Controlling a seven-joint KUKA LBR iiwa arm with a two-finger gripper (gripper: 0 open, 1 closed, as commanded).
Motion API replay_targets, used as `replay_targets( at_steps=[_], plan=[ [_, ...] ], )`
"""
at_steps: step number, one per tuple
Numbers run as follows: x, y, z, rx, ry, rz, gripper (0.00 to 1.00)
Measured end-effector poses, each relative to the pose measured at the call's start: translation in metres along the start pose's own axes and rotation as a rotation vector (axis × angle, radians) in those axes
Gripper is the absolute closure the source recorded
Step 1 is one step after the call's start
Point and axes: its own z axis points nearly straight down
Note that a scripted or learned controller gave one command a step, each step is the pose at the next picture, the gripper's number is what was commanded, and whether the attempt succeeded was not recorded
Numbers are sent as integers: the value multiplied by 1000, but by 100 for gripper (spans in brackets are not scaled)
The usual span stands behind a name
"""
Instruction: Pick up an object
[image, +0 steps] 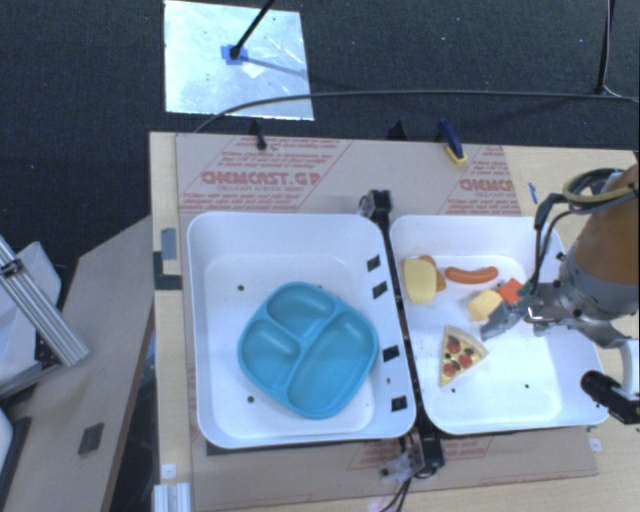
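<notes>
Glossy blue plastic plate (308, 348); smooth white plastic bins (290, 235); matt cardboard (270, 170).

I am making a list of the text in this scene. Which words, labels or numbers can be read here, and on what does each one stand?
"CHEMCAST GP": red print on the brown sheet under the bins, behind the left bin.
"CHEMC...": the same red print behind the right bin, cut off by the arm.
Smaller red lines around both prints: too blurred to read.

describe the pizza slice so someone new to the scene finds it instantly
Look in the right-hand white bin, left part of its floor. The pizza slice lies just below the yellow block. It's the only triangular piece, pale with red dots.
</notes>
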Motion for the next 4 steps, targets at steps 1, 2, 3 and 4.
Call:
replay_targets(
  at_steps=[1, 2, 3, 4],
  plan=[
    [1, 1, 42, 1, 0, 0, 0],
    [-7, 8, 94, -1, 0, 1, 0],
    [-7, 9, 81, -4, -1, 0, 100],
    [-17, 15, 26, -7, -3, -2, 100]
  ],
)
